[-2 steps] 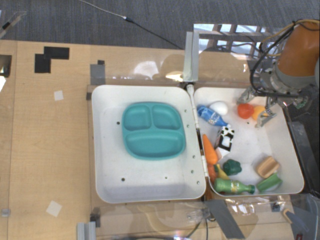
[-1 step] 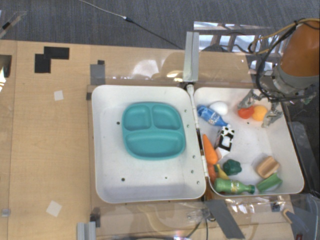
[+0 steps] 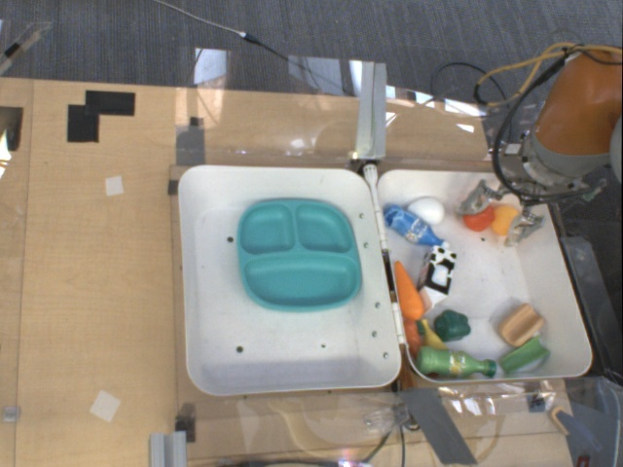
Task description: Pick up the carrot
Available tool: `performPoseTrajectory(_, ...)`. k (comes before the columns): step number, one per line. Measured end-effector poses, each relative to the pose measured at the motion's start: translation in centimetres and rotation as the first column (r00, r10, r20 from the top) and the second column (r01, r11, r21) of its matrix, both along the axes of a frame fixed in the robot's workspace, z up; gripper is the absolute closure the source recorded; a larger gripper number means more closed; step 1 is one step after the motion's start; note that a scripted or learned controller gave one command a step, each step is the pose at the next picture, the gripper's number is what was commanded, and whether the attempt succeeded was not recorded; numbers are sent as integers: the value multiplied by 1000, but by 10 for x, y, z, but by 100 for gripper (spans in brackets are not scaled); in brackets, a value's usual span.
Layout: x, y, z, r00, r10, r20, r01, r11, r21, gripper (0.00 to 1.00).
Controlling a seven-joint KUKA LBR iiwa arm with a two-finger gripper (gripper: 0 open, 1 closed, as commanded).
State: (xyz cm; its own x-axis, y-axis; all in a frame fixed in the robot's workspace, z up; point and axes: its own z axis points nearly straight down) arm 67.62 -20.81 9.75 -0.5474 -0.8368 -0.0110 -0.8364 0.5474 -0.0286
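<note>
While the arm (image 3: 574, 115) reaches in from the right over the far corner of the right bin (image 3: 569, 290), we see its gripper (image 3: 500, 212) spread open, the two metal fingers (image 3: 476, 200) standing apart with a red and an orange-yellow toy (image 3: 492, 220) lying between them on the bin floor. We cannot tell whether the fingers touch those toys; nothing is lifted, and the jaws are not closed on anything. The carrot (image 3: 409, 291) lies well apart from the gripper, on the left side of the same bin, just beside the wall that divides the two bins. Its long axis runs roughly near to far, a little slanted: the narrow tip points toward the far side and slightly left, while the thicker end lies nearer to us and slightly right. Just right of it stands a black and white block (image 3: 440, 269), and farther off lie a blue wrapped item (image 3: 410, 225) and a white egg (image 3: 425, 208). Near the carrot's thick end we see a dark green toy (image 3: 451, 325) and, nearer still, a green bottle (image 3: 456, 362) lying on its side. A tan block (image 3: 520, 322) and a green piece (image 3: 524, 356) sit toward the near right corner. In the left bin (image 3: 214, 339) rests a teal divided plate (image 3: 297, 253).
</note>
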Motion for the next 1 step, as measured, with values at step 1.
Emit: performPoseTrajectory(1, 4, 0, 18, 1000, -3, 17, 3, 1000, 0, 100)
